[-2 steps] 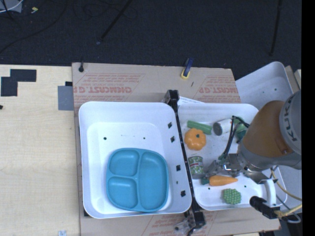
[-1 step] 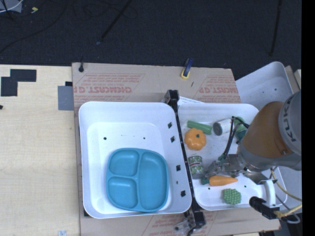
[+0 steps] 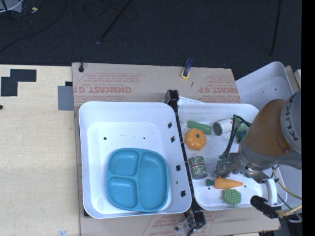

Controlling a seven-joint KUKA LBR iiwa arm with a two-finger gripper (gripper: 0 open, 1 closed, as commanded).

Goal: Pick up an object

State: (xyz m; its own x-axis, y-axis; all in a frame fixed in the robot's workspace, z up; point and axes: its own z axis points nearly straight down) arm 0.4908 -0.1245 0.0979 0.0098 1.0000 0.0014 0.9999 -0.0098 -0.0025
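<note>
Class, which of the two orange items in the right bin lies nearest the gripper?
The long orange carrot, just below the gripper; the round orange pumpkin sits farther up-left.

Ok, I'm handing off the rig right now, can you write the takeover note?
Tool: low in the right bin, just above the toy carrot; nothing seen held.
Right bin also holds a small orange pumpkin, green cucumber, labelled can, green round textured piece and white cylinder.
Left bin: blue divided plate.
Done: the approach. Left: grasp and lift an object; the carrot looks nearest.
</note>
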